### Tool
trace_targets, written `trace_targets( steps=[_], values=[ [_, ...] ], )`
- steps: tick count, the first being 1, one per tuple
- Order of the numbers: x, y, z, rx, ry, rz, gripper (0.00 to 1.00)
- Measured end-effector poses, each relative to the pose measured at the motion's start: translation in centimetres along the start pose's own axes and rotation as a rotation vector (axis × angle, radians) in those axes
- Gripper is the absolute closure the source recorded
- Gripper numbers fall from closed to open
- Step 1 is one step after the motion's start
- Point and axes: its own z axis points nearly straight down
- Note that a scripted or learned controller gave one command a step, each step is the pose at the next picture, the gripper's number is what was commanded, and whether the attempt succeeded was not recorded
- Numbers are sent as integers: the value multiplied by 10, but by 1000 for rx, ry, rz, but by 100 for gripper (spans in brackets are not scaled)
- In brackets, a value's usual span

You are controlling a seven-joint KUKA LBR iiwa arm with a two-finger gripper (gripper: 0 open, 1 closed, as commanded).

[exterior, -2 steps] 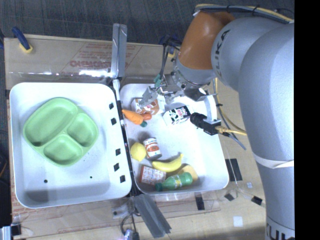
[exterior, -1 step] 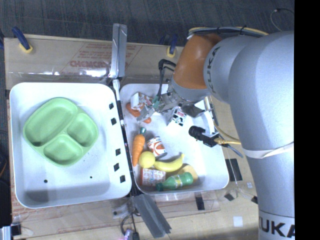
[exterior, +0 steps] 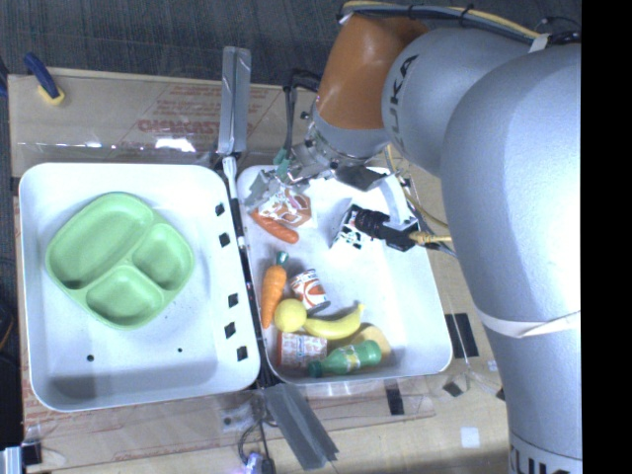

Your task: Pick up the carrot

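The carrot (exterior: 273, 294) is orange with a small green top and lies lengthwise along the left wall of the right bin (exterior: 427, 294), stem end pointing away from me. My gripper (exterior: 295, 167) hangs over the far left corner of that bin, well above the carrot in the view and apart from it. Directly below the gripper sit a crumpled red-and-white packet (exterior: 287, 205) and a smaller orange-red piece (exterior: 276, 231). The grey arm with its orange band hides the bin's far right side.
Around the carrot lie a lemon (exterior: 289, 314), a banana (exterior: 336, 324), a red-and-white can (exterior: 309, 289), a second can (exterior: 301, 349) and a green bottle (exterior: 347, 358). A black-and-white item (exterior: 352, 229) sits mid-bin. The left bin (exterior: 59, 383) holds a green divided plate (exterior: 118, 255).
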Motion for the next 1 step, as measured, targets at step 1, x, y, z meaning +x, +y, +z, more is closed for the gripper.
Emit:
trace_targets(
  steps=[1],
  values=[
    [78, -37, 1, 3, 1, -173, 0]
  ],
)
